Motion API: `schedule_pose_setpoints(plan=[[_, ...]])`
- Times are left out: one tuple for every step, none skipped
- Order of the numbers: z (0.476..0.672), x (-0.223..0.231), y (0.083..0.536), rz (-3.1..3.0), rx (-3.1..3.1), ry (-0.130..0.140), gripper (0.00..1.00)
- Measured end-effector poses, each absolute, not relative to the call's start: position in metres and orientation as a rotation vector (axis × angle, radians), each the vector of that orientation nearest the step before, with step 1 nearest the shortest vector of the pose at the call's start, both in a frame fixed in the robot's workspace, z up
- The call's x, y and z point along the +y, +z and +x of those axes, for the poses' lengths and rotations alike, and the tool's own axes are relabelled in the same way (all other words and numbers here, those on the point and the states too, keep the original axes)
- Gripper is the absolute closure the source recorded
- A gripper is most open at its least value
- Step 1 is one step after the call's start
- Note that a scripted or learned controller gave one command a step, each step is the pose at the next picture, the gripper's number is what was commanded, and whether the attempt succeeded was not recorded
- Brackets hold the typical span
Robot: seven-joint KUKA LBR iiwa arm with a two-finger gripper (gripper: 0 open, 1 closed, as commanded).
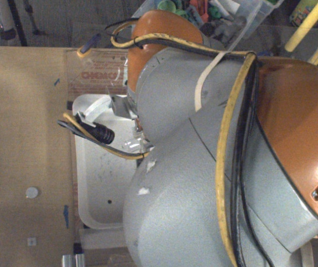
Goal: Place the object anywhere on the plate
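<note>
The gripper cannot be made out as such; its place would be at the wrist end of the arm (203,149), where metal fittings sit near the upper part of the bin (95,177) — whether it is closed on anything or released cannot be told. Just left of that spot a black plug (99,133) on a yellow-and-black cable (78,125) sticks out over the bin's upper left corner.

The object to be placed and the plate are hidden: the grey arm body with its orange band lies across most of the scene, so where the object lies, which way it points and how its long axis runs cannot be told. On handling, only a guarded judgement is possible — things meant for such shallow bins are likely small and light, and a hold across the narrowest part near the middle would be safest; that is a guess, not something seen.

Further out, the bare floor of the bin carries a small dark speck (109,201) near its lower end. Left of the bin the brown bench (20,121) holds a small grey disc (31,192). Beyond the bench, at the top, a clear tub (231,10) of bright plastic toys stands.
</note>
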State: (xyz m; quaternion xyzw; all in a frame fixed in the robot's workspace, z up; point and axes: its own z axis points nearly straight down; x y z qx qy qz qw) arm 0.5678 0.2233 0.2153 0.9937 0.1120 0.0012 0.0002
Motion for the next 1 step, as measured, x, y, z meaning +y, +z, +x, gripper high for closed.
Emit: schedule_pose_setpoints(plan=[[0.5234,0.2248,0.0957,3.114,0.414,-0.002,1.00]])
